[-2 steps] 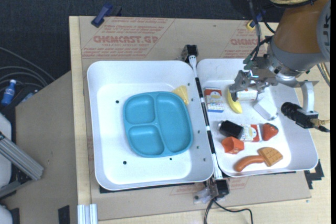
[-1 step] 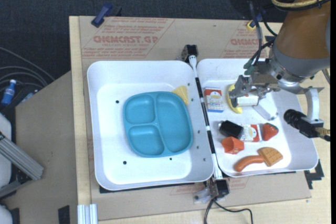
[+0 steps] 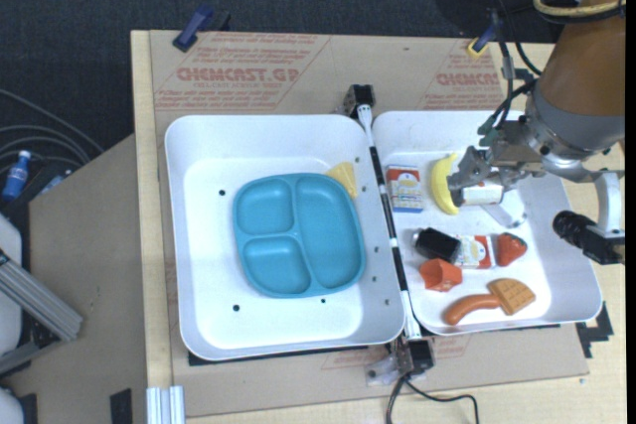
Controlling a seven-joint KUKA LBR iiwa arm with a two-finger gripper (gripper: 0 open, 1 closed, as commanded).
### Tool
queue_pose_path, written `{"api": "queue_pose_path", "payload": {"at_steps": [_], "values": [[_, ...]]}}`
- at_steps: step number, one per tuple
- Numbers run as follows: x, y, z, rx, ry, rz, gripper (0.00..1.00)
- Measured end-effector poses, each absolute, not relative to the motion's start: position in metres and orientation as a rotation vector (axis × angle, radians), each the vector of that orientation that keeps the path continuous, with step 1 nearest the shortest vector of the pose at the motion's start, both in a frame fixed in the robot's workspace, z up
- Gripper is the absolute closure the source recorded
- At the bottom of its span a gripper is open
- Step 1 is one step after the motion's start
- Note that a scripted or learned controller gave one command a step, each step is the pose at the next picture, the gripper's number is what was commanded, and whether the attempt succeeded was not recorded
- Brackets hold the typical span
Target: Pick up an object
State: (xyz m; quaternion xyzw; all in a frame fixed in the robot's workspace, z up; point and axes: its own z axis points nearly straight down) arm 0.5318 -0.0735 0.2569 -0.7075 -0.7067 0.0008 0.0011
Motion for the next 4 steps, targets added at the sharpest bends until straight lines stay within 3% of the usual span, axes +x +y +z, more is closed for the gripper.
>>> {"api": "queue_pose_path", "payload": {"at_steps": [1,2,3,4], "values": [[0.527,-0.032,0.256,-2.218,-2.220,0.002,1.00],[0.539,-0.032,0.262,-2.221,-2.222,-0.001,1.00],[0.509,-0.055,0.257,-2.221,-2.219,0.003,1.00],[0.574,-0.089,0.251,-2.223,-2.221,0.000,1.00]]}}
